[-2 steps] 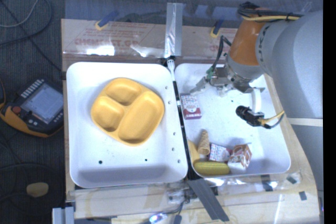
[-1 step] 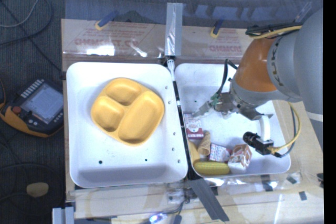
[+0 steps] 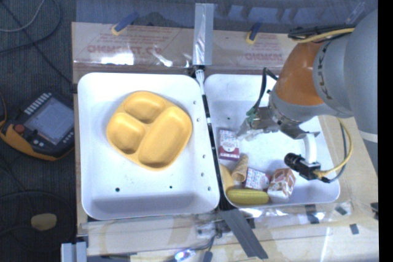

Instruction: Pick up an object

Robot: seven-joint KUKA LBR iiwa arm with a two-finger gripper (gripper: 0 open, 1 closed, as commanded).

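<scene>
Progress on the pick looks early: nothing shows between the jaws (image 3: 253, 126), which hang low over the right bin (image 3: 236, 86), near its middle and toward its left side. Whether they stand apart or together cannot be told from this slant, since the wrist and its cabling cover most of them.

Every candidate object rests on the bin floor. A small red-and-white carton (image 3: 228, 145) lies just left of and nearer than the jaws, close to the divider wall. Nearer again sit a tan cone-like piece (image 3: 240, 167), a small printed packet (image 3: 256, 178) and a brown-and-white box (image 3: 282, 183), clustered together, with a yellow banana-shaped toy (image 3: 247, 196) along the near wall. The left bin (image 3: 92, 193) holds a yellow three-compartment plate (image 3: 148, 129), well apart from the arm.

By my judgement the red-and-white carton is the likeliest target, being closest. What remains is the whole grasp: lowering onto an object, closing on it and lifting it clear of the bin.
</scene>
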